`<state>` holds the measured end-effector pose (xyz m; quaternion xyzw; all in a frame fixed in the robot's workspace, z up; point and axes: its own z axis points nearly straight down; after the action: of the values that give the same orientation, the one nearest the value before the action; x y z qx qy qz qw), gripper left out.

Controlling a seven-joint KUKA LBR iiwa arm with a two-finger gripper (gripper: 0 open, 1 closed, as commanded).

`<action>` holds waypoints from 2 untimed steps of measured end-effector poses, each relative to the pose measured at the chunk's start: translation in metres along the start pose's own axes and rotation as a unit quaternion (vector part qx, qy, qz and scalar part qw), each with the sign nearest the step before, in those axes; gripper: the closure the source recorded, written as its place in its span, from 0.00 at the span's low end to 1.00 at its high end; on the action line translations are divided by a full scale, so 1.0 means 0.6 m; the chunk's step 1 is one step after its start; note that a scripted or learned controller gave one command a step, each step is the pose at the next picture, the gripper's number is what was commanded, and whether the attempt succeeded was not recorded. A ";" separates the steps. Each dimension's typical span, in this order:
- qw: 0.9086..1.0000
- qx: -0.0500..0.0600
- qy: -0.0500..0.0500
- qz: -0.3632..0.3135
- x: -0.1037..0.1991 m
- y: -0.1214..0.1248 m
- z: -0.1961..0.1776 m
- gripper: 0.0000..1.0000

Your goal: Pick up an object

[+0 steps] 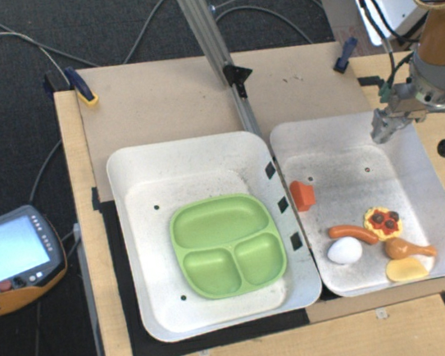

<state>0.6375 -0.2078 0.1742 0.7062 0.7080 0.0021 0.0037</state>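
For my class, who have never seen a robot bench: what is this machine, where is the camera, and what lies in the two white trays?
One camera looks down at a slant on a bench. The grey robot arm with an orange band reaches in from the right; its gripper hangs over the far edge of the right bin, with nothing seen in it. That bin holds toy food: an orange block, a sausage, a white egg, a small pizza, a drumstick and a yellow piece. The left bin holds a green divided plate.

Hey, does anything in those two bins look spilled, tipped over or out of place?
Nothing stands out. The green divided plate lies flat in the left bin. The toy foods, including the white egg and pizza slice, lie loose in the right bin.
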 end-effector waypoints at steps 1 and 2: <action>1.000 0.000 0.000 0.000 0.001 -0.004 -0.076 1.00; 1.000 0.001 0.000 0.000 0.001 -0.001 -0.134 1.00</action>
<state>0.6364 -0.2072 0.2547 0.7065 0.7077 0.0016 0.0035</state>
